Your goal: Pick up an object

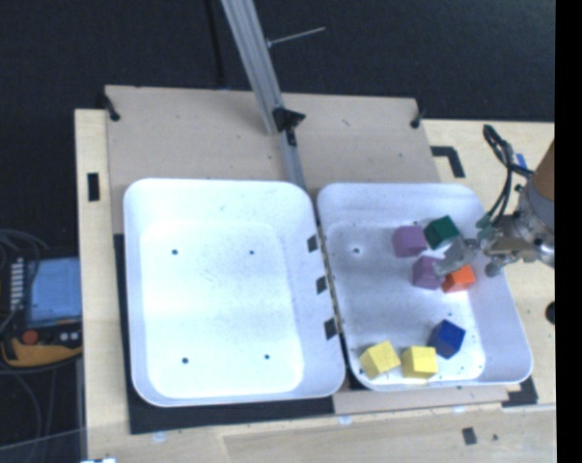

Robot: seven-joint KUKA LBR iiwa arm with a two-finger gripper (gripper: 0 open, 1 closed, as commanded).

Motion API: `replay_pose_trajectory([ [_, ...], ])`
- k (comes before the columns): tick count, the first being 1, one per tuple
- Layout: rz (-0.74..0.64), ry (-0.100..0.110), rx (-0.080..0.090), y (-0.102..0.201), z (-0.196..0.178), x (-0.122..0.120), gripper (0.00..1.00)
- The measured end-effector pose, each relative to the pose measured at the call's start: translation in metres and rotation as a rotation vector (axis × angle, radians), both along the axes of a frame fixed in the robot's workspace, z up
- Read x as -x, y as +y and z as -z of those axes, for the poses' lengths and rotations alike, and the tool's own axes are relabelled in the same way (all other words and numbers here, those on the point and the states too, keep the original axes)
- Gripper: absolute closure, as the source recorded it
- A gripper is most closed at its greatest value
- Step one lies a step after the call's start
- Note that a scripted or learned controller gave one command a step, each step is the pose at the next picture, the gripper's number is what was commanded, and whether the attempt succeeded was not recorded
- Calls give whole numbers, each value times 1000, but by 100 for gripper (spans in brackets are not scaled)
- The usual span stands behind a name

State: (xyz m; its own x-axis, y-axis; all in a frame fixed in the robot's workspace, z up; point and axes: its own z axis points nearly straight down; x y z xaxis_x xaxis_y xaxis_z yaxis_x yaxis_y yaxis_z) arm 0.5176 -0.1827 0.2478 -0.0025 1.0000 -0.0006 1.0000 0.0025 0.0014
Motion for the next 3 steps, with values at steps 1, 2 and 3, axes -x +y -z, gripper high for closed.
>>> replay_pose_trajectory([
  [1,2,-1,0,0,0,0,0],
  [2,2,6,-1,2,63,-1,0],
  [3,3,5,0,-7,121,-3,0],
])
